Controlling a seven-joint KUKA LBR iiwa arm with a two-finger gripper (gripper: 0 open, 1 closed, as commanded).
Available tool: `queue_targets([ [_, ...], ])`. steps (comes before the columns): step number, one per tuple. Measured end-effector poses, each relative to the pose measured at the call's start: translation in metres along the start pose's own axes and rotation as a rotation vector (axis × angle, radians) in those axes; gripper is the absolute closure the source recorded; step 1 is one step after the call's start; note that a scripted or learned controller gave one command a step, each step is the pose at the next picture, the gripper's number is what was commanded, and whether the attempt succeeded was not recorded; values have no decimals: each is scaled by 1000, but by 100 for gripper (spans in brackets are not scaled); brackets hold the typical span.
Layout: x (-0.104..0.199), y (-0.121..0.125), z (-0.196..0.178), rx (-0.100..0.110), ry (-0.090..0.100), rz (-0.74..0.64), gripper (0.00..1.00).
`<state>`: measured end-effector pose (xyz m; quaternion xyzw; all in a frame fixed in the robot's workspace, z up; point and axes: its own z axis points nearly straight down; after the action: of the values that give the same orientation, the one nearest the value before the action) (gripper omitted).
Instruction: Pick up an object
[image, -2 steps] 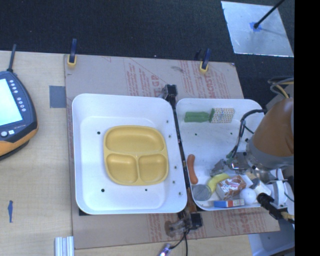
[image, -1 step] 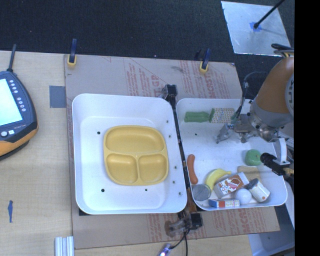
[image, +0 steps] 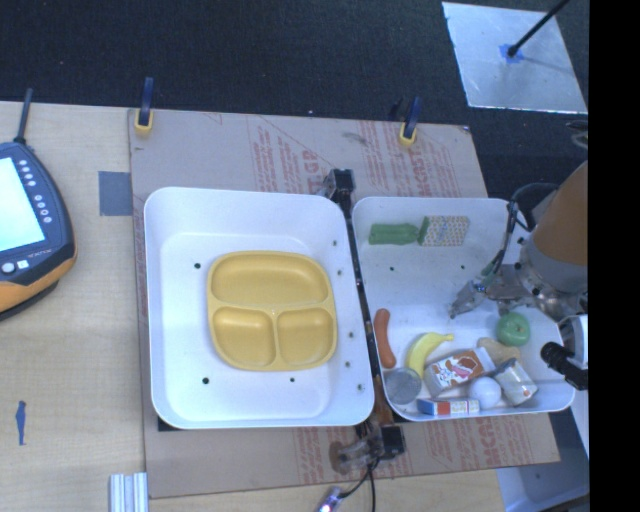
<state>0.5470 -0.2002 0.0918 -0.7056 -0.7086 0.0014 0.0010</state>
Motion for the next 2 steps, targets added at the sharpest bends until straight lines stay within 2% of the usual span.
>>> queue_targets([
  [1, 21, 110, -1, -2, 2, 1, 0],
  [2, 50, 62, 0, 1, 0, 0, 0],
])
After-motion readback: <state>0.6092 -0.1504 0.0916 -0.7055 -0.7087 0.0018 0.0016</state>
